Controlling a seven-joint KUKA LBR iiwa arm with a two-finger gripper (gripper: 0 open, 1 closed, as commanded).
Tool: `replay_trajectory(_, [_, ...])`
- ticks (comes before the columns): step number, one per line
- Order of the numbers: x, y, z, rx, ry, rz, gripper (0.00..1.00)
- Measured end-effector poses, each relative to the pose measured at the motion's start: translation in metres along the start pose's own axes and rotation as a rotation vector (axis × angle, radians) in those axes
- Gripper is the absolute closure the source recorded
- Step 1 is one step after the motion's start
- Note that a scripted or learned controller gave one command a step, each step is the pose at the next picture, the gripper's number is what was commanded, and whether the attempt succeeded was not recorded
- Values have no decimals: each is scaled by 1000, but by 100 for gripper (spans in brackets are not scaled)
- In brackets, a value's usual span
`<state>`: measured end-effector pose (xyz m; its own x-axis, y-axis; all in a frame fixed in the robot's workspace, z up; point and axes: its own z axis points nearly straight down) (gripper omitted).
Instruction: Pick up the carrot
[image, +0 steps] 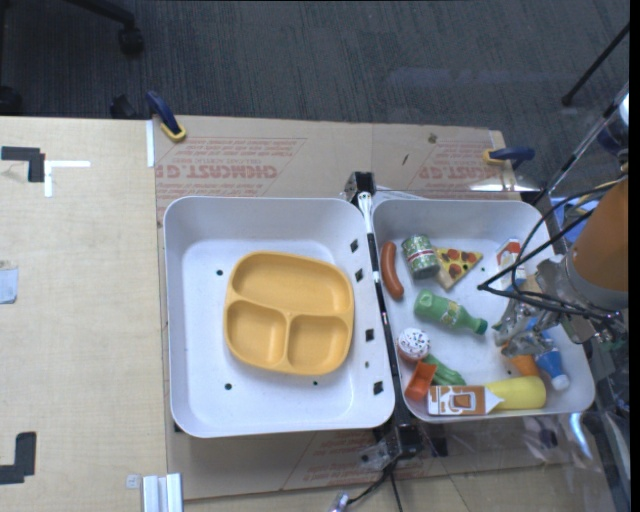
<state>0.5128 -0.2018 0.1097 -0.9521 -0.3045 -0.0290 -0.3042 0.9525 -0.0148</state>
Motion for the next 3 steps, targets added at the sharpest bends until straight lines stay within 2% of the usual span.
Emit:
replay_trajectory(1, [-22, 40, -40, -14, 20, -178, 100])
replay_trajectory(2, [-22, 40, -40, -14, 20, -178, 0])
replay_trajectory(3, [4, 5, 12, -4, 5, 96, 0])
